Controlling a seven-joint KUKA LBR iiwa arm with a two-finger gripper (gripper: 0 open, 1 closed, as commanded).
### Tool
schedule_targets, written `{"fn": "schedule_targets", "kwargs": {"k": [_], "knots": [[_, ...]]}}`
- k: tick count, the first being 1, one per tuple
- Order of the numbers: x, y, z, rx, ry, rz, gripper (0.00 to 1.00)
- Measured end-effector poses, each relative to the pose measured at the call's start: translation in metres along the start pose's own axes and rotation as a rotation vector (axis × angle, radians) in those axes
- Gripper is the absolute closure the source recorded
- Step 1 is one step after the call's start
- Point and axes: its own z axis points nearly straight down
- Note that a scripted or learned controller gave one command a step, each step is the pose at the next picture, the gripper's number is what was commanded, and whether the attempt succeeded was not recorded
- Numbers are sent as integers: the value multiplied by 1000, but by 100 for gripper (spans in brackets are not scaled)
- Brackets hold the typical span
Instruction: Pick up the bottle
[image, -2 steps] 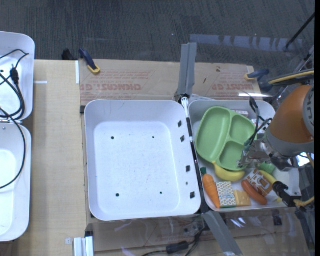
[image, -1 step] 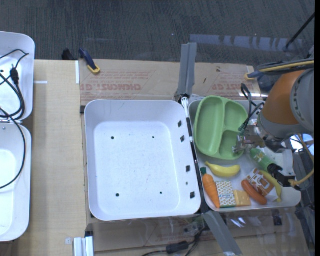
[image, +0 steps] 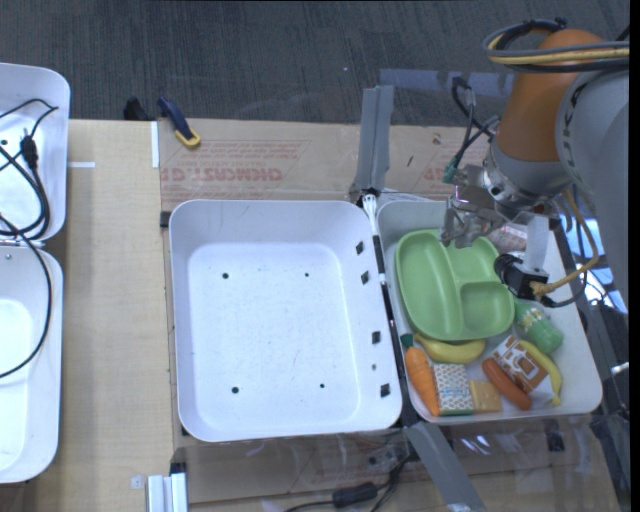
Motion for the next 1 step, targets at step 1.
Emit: {"fn": "schedule_targets", "kwargs": {"k": [1], "knots": [[0, 0, 0, 1, 0, 0, 0]]}}
